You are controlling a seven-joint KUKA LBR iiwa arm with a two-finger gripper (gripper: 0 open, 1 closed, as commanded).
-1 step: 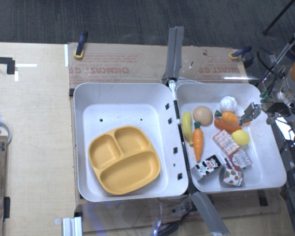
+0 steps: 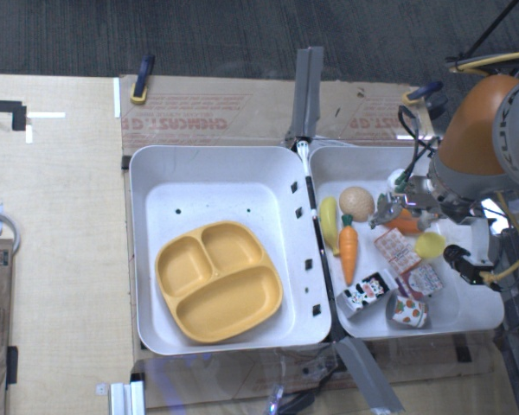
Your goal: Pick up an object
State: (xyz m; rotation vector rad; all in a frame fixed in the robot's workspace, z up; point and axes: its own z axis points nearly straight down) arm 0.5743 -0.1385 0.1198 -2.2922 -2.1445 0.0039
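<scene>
Right now my gripper (image 2: 396,204) sits low in the right bin (image 2: 467,318), over an orange object (image 2: 408,224); can't tell whether it grips anything. Same bin: banana (image 2: 329,220), carrot (image 2: 349,249), tan egg-like ball (image 2: 356,201), lemon (image 2: 430,245), cow-print carton (image 2: 366,292), snack packet (image 2: 396,250), small cup (image 2: 407,311). Left bin (image 2: 156,180) holds a yellow divided plate (image 2: 218,279). Orange object is mostly hidden under my wrist.

The grey arm (image 2: 493,137) reaches in from the right, orange band showing above the wrist, gripper (image 2: 396,207) hanging low, pointed down and leftward.
</scene>
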